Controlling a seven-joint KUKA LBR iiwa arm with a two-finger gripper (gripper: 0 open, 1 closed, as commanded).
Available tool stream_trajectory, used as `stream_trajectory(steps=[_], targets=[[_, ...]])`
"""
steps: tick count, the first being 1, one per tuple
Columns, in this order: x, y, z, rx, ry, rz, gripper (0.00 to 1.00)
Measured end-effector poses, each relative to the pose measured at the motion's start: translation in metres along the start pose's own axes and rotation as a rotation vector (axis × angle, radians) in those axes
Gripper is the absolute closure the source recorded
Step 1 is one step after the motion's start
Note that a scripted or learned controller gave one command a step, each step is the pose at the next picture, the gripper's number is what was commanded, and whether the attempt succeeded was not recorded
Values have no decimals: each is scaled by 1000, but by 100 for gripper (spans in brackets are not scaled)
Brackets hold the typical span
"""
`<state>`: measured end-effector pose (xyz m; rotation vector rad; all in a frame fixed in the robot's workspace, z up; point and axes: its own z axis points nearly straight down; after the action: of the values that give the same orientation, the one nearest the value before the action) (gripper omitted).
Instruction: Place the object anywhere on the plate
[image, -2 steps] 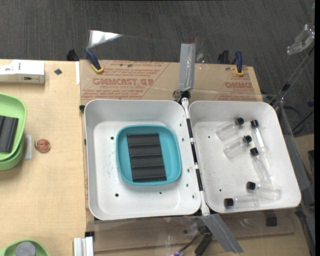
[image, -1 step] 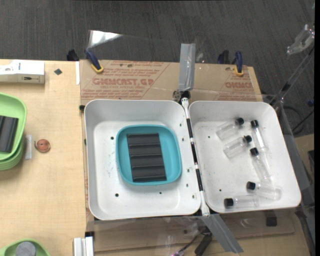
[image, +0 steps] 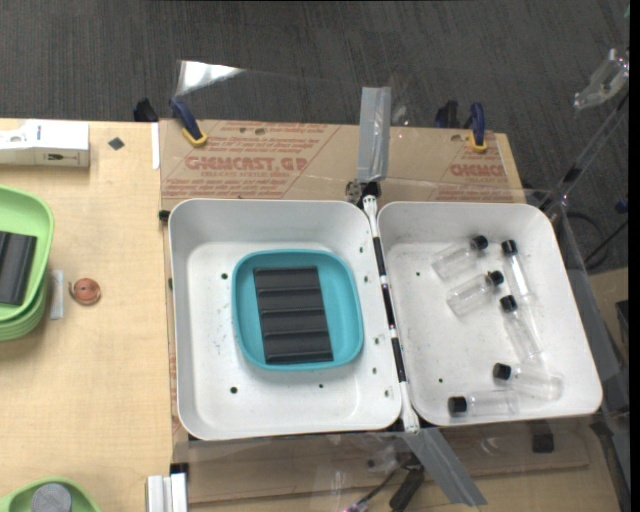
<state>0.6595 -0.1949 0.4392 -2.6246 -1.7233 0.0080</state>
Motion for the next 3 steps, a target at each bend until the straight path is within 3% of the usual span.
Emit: stream_trajectory(steps=[3], targets=[[0, 0, 0, 0, 0, 0, 0]])
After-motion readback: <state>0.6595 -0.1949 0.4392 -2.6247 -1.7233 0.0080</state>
